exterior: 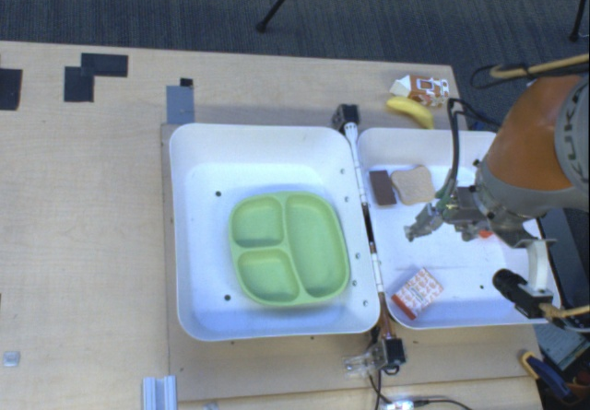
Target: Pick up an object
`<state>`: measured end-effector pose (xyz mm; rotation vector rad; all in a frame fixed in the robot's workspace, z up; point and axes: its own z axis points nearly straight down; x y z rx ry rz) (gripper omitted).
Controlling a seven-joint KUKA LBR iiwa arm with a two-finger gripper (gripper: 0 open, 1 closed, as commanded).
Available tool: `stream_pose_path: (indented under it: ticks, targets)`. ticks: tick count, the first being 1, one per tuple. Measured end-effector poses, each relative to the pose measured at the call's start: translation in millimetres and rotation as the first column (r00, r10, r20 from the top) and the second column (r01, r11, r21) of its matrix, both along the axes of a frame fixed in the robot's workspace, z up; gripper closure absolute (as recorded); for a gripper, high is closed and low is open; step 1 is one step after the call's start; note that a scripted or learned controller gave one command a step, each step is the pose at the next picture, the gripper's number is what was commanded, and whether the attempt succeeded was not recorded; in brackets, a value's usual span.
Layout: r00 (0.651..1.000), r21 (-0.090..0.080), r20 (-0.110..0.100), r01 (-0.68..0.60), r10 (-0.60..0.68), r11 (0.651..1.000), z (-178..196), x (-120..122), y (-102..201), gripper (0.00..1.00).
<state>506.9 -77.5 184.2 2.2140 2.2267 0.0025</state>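
The right bin (pixel 461 256) holds a tan square slab (pixel 412 183) at its back left, with a small dark brown block (pixel 381 187) just left of it. A red and white patterned box (pixel 418 292) lies near the bin's front left corner. My gripper (pixel 422 225) hovers over the bin's left middle, in front of the tan slab and behind the box, with nothing visibly held. The arm reaches in from the right.
The left bin (pixel 198 215) carries a green divided plate (pixel 288 248). Outside the bins, behind the right bin, lie a yellow banana (pixel 410 111) and a small packet (pixel 424 87). A clamp (pixel 348 116) sits where the bins meet.
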Motion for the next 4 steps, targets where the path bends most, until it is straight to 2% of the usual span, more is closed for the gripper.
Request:
stream_pose_path:
  ticks: [1,2,3,4]
  targets:
    - [1.000,0.000,0.003,0.004,-0.004,1.000,-98,-19,-43,0.00]
    - [1.000,-0.001,0.009,0.002,-0.002,1.000,-87,-16,-42,1.00]
    - [1.000,0.002,0.001,0.000,0.000,1.000,1,-19,48,1.00]
    - [1.000,0.001,0.001,0.001,-0.001,1.000,0,-19,47,0.00]
